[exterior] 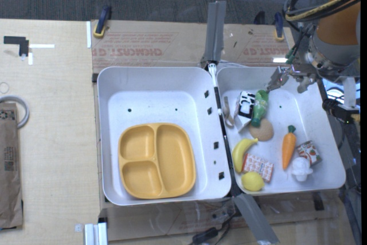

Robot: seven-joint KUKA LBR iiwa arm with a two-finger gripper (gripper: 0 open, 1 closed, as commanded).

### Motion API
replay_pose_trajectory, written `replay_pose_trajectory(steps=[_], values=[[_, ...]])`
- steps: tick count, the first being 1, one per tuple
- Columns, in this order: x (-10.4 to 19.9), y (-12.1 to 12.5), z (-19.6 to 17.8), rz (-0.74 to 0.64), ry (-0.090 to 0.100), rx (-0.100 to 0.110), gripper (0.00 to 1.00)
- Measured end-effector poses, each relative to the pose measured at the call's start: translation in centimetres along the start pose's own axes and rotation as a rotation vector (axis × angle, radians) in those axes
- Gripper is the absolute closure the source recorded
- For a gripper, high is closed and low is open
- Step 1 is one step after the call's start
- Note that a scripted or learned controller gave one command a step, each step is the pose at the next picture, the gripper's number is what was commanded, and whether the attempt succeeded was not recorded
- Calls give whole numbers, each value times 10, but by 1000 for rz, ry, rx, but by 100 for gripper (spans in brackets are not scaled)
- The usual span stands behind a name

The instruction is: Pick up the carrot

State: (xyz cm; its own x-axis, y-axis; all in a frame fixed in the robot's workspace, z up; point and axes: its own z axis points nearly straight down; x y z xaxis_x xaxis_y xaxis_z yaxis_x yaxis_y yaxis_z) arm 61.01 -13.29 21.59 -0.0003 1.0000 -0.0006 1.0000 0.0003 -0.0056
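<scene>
The carrot (288,146), orange with a green top, lies nearly upright in the picture in the right part of the right bin (287,187). My gripper (288,84) hangs over the bin's far right corner, well beyond the carrot's green end. Its two fingers are spread apart with nothing between them. It touches no object.
Around the carrot lie a red-and-white carton (308,152), a white lump (300,168), a banana (243,152), a lemon (253,182), a red packet (258,166), a brown round item (263,132) and a green bottle (260,107). A yellow divided plate (156,159) sits in the left bin (109,123).
</scene>
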Motion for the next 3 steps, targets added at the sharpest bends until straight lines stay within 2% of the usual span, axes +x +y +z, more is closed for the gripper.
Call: replay_pose_trajectory(steps=[1,2,3], values=[[-73,5,109,159,2,1,0],[-65,-83,128,192,2,0,0],[-65,-83,122,196,1,3,100]])
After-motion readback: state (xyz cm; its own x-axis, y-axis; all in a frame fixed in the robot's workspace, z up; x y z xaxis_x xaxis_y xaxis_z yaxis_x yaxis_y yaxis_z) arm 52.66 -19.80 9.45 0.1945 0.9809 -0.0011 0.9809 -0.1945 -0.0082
